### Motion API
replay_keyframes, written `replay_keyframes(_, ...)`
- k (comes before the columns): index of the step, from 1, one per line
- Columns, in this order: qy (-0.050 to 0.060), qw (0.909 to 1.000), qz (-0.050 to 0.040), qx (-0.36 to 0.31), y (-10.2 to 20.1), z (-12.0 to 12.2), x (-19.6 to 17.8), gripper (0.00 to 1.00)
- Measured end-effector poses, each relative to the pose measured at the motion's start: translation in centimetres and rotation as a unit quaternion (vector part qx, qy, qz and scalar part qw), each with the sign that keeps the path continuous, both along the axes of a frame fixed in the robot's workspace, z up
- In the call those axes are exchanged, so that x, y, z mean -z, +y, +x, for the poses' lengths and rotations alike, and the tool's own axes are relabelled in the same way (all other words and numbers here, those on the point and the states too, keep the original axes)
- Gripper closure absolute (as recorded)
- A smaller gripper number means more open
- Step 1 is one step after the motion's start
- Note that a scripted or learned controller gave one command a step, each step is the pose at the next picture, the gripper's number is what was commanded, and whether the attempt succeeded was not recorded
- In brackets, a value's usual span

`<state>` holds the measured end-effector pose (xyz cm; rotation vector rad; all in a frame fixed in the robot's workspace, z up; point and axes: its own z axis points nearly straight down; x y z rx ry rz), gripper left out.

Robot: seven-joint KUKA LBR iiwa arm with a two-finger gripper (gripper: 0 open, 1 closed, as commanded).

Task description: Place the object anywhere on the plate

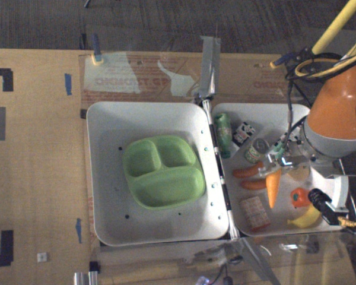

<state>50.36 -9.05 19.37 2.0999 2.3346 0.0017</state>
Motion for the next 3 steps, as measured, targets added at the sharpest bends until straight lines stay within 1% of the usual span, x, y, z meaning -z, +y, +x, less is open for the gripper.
replay_keyframes(1,-0.001,1.0000,-0.0005,0.000,0.0,0.1,-1.0,1.00)
replay_keyframes(2,0.000,0.9924,-0.0006,-0.123,5.9,4.7,0.9,1.00)
replay_keyframes(3,0.000,0.9924,-0.0006,-0.123,5.9,4.7,0.9,0.00)
